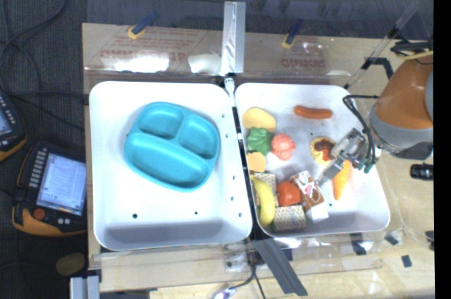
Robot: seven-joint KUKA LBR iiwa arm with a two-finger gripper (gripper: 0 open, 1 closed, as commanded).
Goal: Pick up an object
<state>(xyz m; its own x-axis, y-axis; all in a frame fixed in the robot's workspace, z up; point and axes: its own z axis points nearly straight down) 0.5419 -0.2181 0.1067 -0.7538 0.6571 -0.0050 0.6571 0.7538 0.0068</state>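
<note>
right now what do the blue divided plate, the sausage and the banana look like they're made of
Blue divided plate: looks like moulded plastic, one even colour, smooth with a soft sheen, rounded compartment edges.
Sausage: probably toy plastic or rubber; uniform red-orange and slightly glossy.
Banana: likely plastic play food too, flat bright yellow; too small to tell hard from soft.

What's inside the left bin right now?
The left bin holds a blue divided plate, tilted toward the bin's middle, and its compartments look bare. Whatever lies beneath the plate is covered, so I cannot tell.
</note>
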